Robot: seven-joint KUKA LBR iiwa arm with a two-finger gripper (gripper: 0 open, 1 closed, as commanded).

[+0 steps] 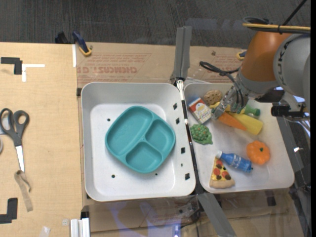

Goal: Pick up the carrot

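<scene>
Nearest the camera in the right bin lies a pizza slice, and just beside it a small blue bottle on its side. A little further back sits an orange pumpkin toward the right wall, and a green leafy piece close to the divider between the bins. Beyond these lies the carrot — orange, slanted, on the bin floor, touching a yellow piece on its right, which carries a green tip. The gripper is down at the carrot's left end; whether its jaws are spread or clenched, or gripping the carrot, cannot be told here. Just left of it is a red-and-white carton, and behind that a cookie. The grey arm with its orange band reaches in from the right. The left bin holds a teal divided plate — tilted diagonally. On the wooden bench at far left rest scissors
</scene>
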